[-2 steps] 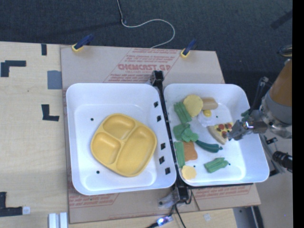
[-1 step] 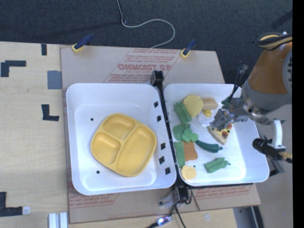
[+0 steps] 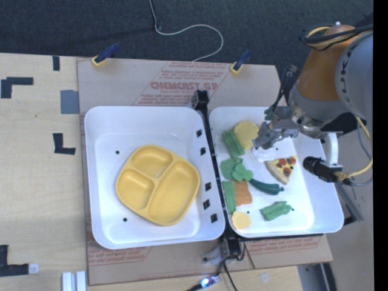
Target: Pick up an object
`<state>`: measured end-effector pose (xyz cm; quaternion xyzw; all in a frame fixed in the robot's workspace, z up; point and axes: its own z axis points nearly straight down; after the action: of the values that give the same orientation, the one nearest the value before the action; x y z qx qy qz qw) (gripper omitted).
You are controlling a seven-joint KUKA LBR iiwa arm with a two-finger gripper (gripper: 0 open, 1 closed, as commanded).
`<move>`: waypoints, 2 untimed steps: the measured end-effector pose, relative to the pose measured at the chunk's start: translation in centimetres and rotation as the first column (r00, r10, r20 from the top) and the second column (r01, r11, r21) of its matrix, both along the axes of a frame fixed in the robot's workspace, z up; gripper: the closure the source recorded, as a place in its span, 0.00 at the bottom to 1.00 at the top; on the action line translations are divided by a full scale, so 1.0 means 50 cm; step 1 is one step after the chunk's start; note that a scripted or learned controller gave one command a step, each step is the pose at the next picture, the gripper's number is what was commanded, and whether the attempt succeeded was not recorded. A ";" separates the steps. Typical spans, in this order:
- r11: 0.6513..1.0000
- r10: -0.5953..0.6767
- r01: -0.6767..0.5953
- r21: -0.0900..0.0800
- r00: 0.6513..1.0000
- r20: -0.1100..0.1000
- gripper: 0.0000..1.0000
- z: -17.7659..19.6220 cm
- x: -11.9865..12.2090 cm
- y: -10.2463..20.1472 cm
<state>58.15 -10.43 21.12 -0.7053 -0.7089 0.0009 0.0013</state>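
The right bin [image 3: 315,214] holds several toy foods: a pale yellow round piece [image 3: 244,130], green leafy pieces [image 3: 234,156], a pizza slice [image 3: 283,168], a dark green pod [image 3: 265,186], an orange block [image 3: 242,193], a green bumpy piece [image 3: 276,210] and a small yellow disc [image 3: 240,220]. My gripper [image 3: 267,139] hangs low over the bin's upper middle, between the pale yellow piece and the pizza slice. Nothing shows between its fingers.
The left bin [image 3: 100,162] holds a yellow divided plate [image 3: 157,183]. Black clips run along the seam between the bins [image 3: 208,162]. A white cable [image 3: 188,29] loops on the dark floor behind. The grey and orange arm [image 3: 330,77] covers the bin's upper right corner.
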 end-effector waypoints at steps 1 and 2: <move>1.000 0.001 -0.001 0.000 1.000 0.002 1.00 0.023 0.096 0.078; 1.000 -0.004 0.004 -0.002 1.000 -0.001 1.00 0.009 0.121 0.081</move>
<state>64.19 -6.40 21.58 -0.7066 -0.7076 0.0020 0.0012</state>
